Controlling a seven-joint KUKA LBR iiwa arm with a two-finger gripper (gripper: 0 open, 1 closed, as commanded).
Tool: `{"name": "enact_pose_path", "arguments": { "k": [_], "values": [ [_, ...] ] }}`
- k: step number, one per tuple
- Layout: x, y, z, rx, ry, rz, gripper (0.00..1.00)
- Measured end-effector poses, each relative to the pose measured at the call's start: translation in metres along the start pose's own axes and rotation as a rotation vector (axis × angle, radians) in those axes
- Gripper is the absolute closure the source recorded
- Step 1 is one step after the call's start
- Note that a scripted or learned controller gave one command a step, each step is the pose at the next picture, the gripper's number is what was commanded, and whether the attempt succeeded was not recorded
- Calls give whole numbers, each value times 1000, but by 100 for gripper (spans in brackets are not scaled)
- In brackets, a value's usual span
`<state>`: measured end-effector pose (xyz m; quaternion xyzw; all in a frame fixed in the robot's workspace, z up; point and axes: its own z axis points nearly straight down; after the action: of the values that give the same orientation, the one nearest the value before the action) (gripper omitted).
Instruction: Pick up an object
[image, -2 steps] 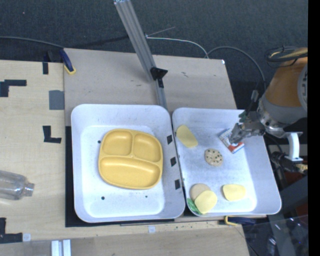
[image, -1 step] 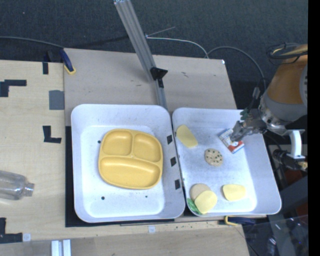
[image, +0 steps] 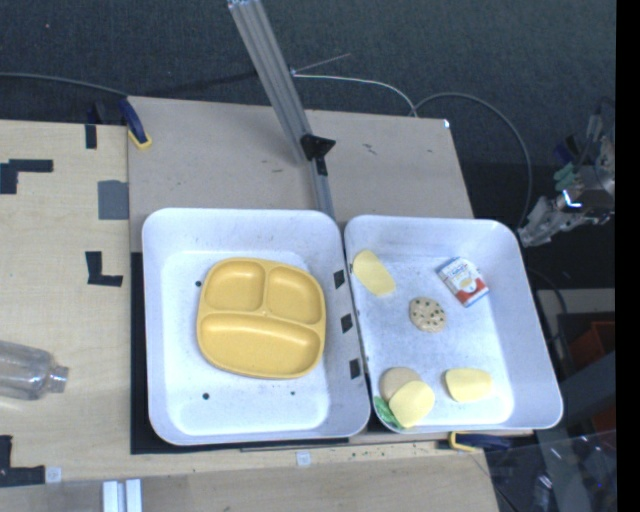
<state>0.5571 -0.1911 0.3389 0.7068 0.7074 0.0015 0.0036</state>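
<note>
We note the bench carrying two white bins side by side. The left bin holds a yellow divided plate, three compartments, lying flat near the bin's centre. The right bin holds the small items.

Taking the right bin's centre as the clock face: a yellow lemon-shaped piece sits at about 10 o'clock, near the divider between the bins. A small red-and-white carton lies at about 1 o'clock; its printing is too small to read, so we record no brand. A chocolate-chip cookie lies near the centre, apart from the others. At about 5 o'clock rests a pale yellow oval piece. At about 7 o'clock a round tan piece touches a yellow piece with a green edge beneath it.

The gripper is at the right of the view, outside the right bin at about 2 o'clock, well apart from every item. We cannot tell how it is set.

A clear plastic bottle lies on its side at the far left.
</note>
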Motion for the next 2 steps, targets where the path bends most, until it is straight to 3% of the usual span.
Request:
{"name": "enact_pose_path", "arguments": {
  "k": [1,2],
  "values": [
    [32,-44,128,18,6,0,100],
    [-7,-33,131,8,2,2,100]
  ]
}}
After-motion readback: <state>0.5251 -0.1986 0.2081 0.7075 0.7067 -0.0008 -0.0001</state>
